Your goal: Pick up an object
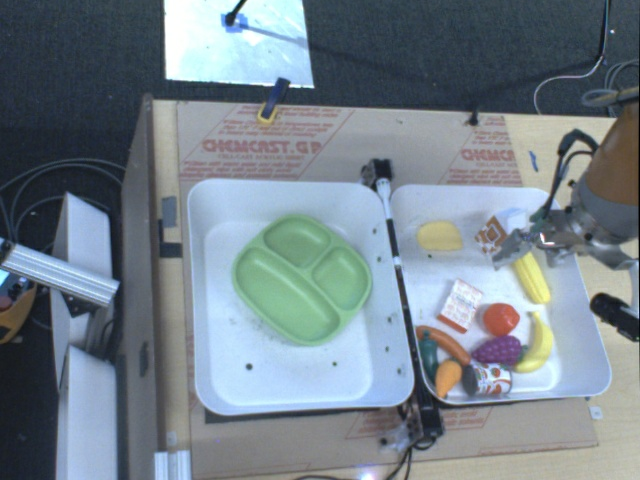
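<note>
Overall, cardboard-covered surface (pixel 300 133) carries two white bins. Left bin (pixel 220 368) holds a green divided plate (pixel 303 279). Right bin (pixel 590 363) is crowded: corn cob (pixel 532 277), banana (pixel 540 342), yellow lemon-like piece (pixel 439 236), purple grapes (pixel 498 350), tomato (pixel 501 318), red-white carton (pixel 461 304), carrot (pixel 443 339), small can (pixel 487 379). Gripper (pixel 535 238) sits low at the bin's back right, just beside a small red-white box (pixel 491 234) and the corn; fingers possibly spread, cannot tell, nothing visibly held. Dark carpet around, cables left.
</note>
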You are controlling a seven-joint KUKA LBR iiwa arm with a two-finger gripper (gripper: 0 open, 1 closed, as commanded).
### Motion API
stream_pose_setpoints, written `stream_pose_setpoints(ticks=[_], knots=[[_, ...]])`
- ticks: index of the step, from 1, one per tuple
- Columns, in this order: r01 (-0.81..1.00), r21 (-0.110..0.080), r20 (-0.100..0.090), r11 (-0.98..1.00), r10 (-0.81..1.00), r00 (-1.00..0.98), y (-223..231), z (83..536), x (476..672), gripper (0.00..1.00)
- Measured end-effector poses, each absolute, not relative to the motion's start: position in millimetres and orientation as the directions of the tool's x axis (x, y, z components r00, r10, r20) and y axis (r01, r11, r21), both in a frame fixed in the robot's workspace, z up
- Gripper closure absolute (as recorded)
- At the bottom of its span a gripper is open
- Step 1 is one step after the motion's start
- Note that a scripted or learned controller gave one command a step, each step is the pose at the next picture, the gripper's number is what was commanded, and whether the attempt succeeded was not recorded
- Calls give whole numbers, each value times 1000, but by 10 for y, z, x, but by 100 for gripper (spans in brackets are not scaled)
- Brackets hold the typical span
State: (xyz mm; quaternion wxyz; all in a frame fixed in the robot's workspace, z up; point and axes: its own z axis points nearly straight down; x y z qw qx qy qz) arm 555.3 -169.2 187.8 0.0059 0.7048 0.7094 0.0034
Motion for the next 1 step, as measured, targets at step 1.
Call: stream_pose_setpoints(ticks=[1], knots=[[1000, -3, 1, -2, 1000, 2, -1784, 1626, 5065, 0]])
